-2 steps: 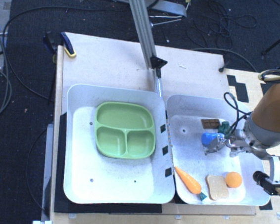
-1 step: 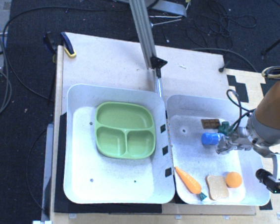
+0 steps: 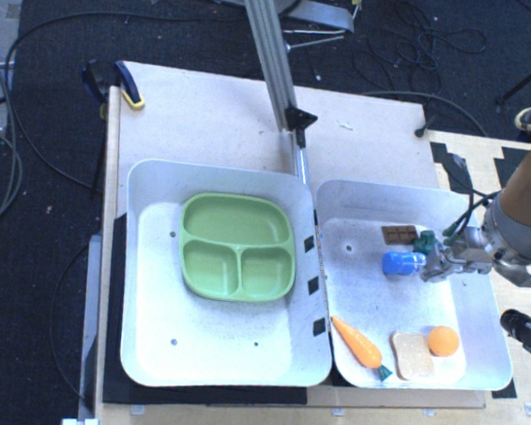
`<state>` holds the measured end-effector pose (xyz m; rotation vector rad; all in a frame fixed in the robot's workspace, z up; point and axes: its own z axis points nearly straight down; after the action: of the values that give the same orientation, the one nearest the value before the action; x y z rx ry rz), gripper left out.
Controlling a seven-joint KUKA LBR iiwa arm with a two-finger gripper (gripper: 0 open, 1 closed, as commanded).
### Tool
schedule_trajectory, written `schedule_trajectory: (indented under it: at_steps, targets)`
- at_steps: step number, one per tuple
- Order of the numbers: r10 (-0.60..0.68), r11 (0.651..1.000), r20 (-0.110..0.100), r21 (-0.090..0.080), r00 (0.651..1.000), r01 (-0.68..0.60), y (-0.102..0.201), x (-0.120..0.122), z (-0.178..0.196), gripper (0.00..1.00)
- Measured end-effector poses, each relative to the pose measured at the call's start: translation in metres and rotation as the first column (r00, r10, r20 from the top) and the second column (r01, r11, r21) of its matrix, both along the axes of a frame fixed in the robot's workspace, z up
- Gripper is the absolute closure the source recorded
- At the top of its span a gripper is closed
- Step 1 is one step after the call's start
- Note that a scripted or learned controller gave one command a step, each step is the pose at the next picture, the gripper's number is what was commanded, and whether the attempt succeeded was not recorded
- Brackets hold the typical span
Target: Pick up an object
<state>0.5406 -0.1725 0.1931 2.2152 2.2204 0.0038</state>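
Right bin [image 3: 481, 319] on the worktop, arm entering from the right. The gripper [image 3: 437, 265] is low over the bin's far half; whether its fingers are open or closed cannot be told. A blue object [image 3: 400, 263] lies just left of the fingertips, possibly touching. A brown block [image 3: 397, 235] and a green piece [image 3: 425, 241] lie just beyond it. The carrot [image 3: 357, 342], toast slice [image 3: 411, 355] and orange [image 3: 443, 342] lie along the near edge.

divided plate [image 3: 238, 247] in left bin [image 3: 139, 335], carrot [image 3: 357, 343] in right bin [image 3: 360, 207]
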Motion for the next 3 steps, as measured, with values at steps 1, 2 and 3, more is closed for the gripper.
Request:
schedule_trajectory:
  at_steps: [1,2,3]
  targets:
    - [0.0,1.0,-0.002,0.0,1.0,0.0,0.0,0.001,0.022,1.0]
    - [0.006,1.0,-0.005,0.003,1.0,-0.006,0.063,0.012,0.023,1.0]
    - [0.005,1.0,-0.006,0.004,1.0,-0.005,0.107,0.016,0.022,1.0]
